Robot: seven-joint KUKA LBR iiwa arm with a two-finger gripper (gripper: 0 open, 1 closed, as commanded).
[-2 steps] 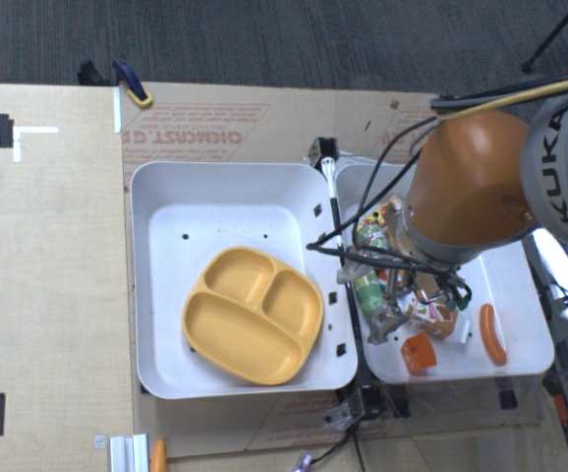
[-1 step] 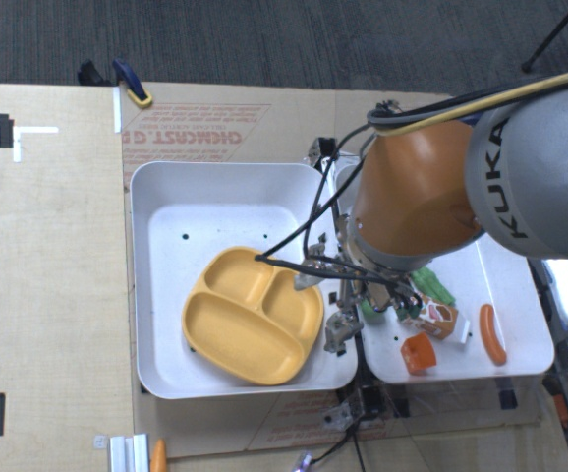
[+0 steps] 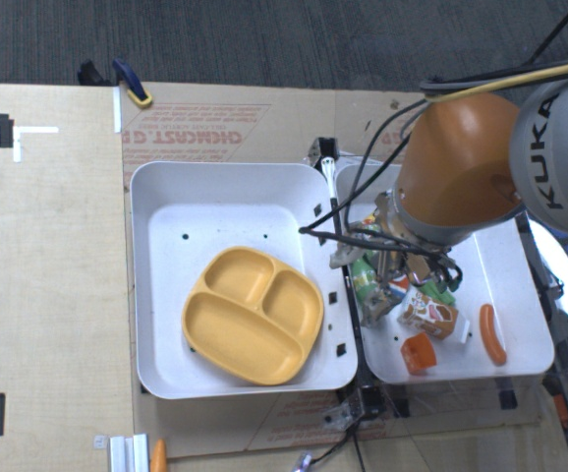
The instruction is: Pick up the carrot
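Your carrot [image 3: 492,334] is a slim orange stick lying near the right bin's [image 3: 530,362] front right corner. Beside it sit a snack packet [image 3: 429,313] and an orange cup [image 3: 418,354]. The arm [image 3: 461,170] hides the fingers; their state can't be told.

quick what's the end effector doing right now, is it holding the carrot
End effector: down in the right bin among the clutter, open or shut cannot be told. The carrot lies apart from it, not held.
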